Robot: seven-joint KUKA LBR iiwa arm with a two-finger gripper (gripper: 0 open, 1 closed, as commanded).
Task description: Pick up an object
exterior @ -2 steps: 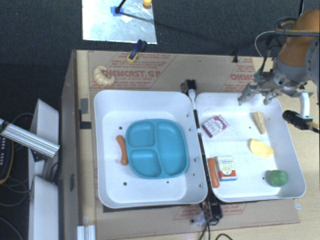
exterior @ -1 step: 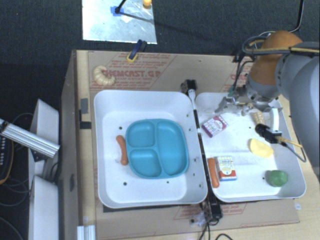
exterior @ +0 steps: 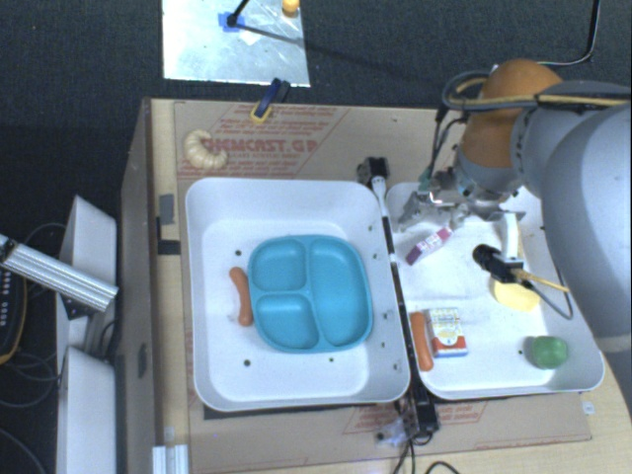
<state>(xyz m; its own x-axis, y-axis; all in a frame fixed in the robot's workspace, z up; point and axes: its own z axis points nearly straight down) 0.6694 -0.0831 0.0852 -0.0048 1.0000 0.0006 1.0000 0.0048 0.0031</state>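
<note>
My gripper (exterior: 435,208) hangs over the far left part of the right bin (exterior: 583,363), under the orange-banded wrist. Just below it and toward the front lies a small purple and white tube (exterior: 427,246), tilted; I cannot tell whether the gripper touches it. Further forward in the same bin are an orange sausage (exterior: 423,340), a small printed box (exterior: 447,331), a yellow lemon-like piece (exterior: 515,295), a green ball (exterior: 545,352) and a white stick (exterior: 511,233).
The left bin (exterior: 212,215) holds a blue divided plate (exterior: 308,292) and another orange sausage (exterior: 242,295) beside it. The arm covers the right bin's far right corner. On the cardboard behind the bins lie a pale ridged piece (exterior: 204,149) and a blue-yellow clip (exterior: 269,100).
</note>
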